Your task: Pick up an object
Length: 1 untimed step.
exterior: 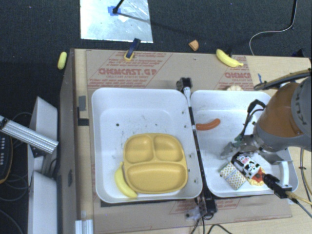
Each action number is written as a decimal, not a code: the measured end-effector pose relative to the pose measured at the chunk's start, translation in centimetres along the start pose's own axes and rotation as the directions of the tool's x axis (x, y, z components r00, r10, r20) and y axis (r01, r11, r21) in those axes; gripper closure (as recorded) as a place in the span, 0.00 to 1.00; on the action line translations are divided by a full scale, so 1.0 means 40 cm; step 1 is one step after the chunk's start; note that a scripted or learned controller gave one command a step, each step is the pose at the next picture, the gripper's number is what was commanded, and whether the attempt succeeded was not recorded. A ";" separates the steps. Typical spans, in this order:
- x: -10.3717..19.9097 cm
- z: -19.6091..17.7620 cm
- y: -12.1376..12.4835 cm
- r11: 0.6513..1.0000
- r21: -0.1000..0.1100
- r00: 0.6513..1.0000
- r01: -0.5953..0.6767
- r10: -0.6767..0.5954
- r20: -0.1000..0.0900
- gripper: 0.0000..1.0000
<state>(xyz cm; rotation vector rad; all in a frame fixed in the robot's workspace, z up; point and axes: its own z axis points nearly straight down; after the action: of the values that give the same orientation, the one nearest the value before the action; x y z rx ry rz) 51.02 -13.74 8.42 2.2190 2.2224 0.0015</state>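
Dark carpet surrounds the bench, with a foil sheet (116, 13) lying on it at top left and a small yellow piece (62, 60) off the bench edge, out of play. The left bin (105, 130) holds a yellow divided tray (155, 162) with a banana (123, 182) tucked against its lower-left rim, touching it. In the right bin (214, 101) a sausage (207, 125) lies alone near the shared wall. A second banana (228, 58) lies on the cardboard behind the bins (a stray, probably no target). A checkered block (233, 175) and a black-and-white toy (248, 165) crowd together at lower right. The gripper (230, 150) hangs low just beside that cluster, likely lining up on one of them. I can't tell if the claw is open or closed, and nothing is visibly held. The crowding could spoil a clean grab.
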 end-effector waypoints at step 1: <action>0.001 -0.026 0.002 1.000 -0.002 1.000 0.002 -0.002 -0.001 1.00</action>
<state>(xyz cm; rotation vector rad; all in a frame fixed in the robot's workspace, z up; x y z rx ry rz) 51.10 -13.70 9.48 2.2160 2.2237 0.0045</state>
